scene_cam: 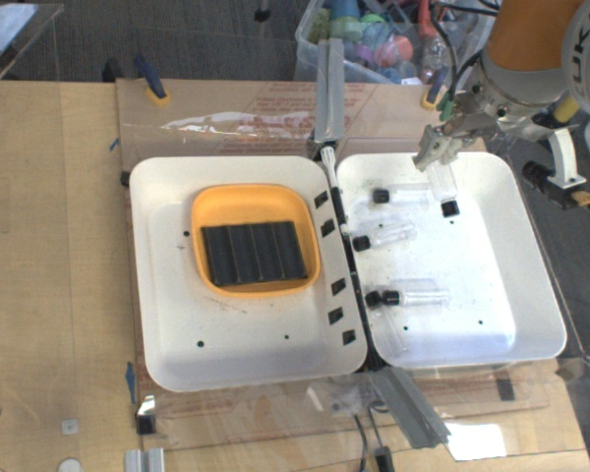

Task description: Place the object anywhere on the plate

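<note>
The gripper (439, 153) hangs over the far edge of the right bin (531, 264), tilted down and toward the left; its metal fingers blur into the bin rim, so how far open they are cannot be told, and nothing can be seen between them.

Just below the gripper lies a clear vial with a black cap (446, 195), its cap end pointing away from the gripper. To the gripper's lower left, near it, a second capped vial (395, 197) lies across the bin floor. Further from the gripper in the same direction, a third vial (383, 236) rests close to the divider between the bins, and a fourth vial (408, 297) lies well apart from the gripper toward the bin's near side.

The orange plate (206, 214) sits in the left bin (162, 342), well to the gripper's left and across the divider, with a dark ribbed block (254, 253) lying on it.
</note>
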Tool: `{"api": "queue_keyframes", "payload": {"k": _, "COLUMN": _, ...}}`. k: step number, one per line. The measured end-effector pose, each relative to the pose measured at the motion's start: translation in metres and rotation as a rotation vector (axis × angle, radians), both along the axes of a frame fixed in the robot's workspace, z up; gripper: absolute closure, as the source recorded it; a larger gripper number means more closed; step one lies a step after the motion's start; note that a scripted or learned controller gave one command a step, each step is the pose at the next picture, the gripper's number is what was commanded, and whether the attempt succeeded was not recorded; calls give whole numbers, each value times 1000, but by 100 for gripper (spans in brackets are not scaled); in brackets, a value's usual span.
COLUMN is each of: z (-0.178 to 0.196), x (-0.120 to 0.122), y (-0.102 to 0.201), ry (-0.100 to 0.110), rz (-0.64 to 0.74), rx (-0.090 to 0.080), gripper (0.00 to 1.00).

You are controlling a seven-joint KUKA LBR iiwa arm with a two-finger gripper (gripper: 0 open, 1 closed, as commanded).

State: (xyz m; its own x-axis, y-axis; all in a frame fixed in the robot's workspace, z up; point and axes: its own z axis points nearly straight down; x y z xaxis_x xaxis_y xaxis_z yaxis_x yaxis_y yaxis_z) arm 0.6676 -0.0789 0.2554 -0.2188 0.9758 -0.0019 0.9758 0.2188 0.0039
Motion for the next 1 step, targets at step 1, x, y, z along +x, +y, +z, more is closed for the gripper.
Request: {"api": "queue_keyframes", "payload": {"k": 1, "z": 15, "x": 0, "y": -9, "ry": 0, "rz": 56, "rx": -1, "gripper": 100}}
